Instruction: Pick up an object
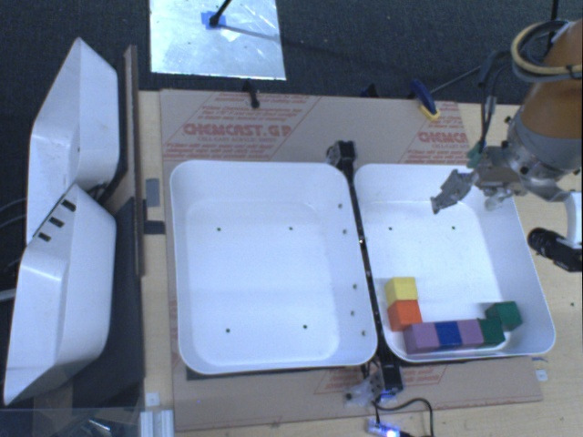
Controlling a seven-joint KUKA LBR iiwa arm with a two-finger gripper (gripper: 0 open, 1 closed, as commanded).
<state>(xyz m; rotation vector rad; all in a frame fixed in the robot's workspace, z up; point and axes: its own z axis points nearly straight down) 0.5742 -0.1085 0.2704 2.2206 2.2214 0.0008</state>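
Arm over the right bin, blocks at its near edge

"CHEMCAST GP" is printed in red on the board (246, 127) under both bins. The gripper (474, 189) hangs spread and empty above the right bin (428, 244); yellow block (401, 289), orange block (405, 314), purple-blue bar (444, 335) and green block (501, 319) cluster below.

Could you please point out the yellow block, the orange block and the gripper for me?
yellow block (401, 289), camera view, on its top face.
orange block (405, 314), camera view, on its top face.
gripper (472, 192), camera view, midway between its fingertips.
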